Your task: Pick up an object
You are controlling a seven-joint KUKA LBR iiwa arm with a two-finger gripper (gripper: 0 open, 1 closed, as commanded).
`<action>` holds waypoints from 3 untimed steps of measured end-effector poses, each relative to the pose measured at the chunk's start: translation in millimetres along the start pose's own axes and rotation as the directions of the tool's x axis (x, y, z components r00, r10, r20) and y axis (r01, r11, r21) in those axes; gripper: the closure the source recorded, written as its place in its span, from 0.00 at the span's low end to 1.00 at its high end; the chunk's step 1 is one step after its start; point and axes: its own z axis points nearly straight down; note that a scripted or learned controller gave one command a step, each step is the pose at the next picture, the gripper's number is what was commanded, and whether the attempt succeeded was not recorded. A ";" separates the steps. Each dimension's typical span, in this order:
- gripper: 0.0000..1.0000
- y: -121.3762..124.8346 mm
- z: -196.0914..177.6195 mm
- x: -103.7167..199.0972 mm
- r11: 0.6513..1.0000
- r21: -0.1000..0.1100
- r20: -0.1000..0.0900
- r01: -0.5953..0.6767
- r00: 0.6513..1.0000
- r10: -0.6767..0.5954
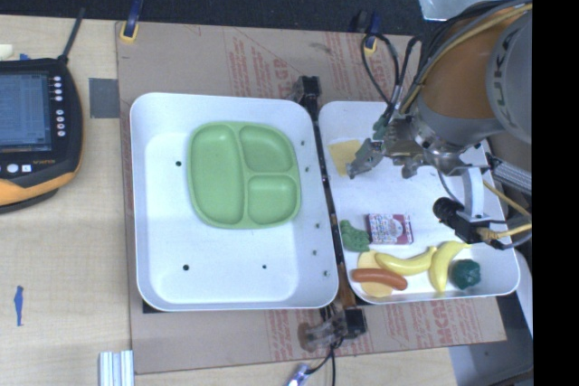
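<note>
The right bin [362, 117] holds a pale yellow piece [342, 155] near its left wall, a pink and white packet [390, 229], a green leafy piece [355, 238], a hot dog [379, 280], two bananas [405, 263] [444, 262] and a dark green round item [467, 274]. My gripper [365, 162] hangs over the upper part of this bin, its grey fingers pointing left and down just right of the pale yellow piece. I see nothing clearly held between the fingers.
The left bin [158, 267] holds a green divided plate [243, 174]. A teach pendant [32, 131] lies on the bench at far left. The arm's orange and grey body [475, 77] covers the right bin's upper right corner. Cables run along the bins' far edge.
</note>
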 end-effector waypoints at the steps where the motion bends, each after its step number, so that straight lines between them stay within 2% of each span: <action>1: 0.00 -1.6 101.1 -56.5 1.000 0.003 0.002 0.000 1.000 0.000; 2: 0.00 46.2 99.5 -68.4 1.000 -0.001 0.000 0.000 1.000 0.000; 3: 0.00 44.9 99.4 -116.8 1.000 -0.002 0.001 -0.002 1.000 0.002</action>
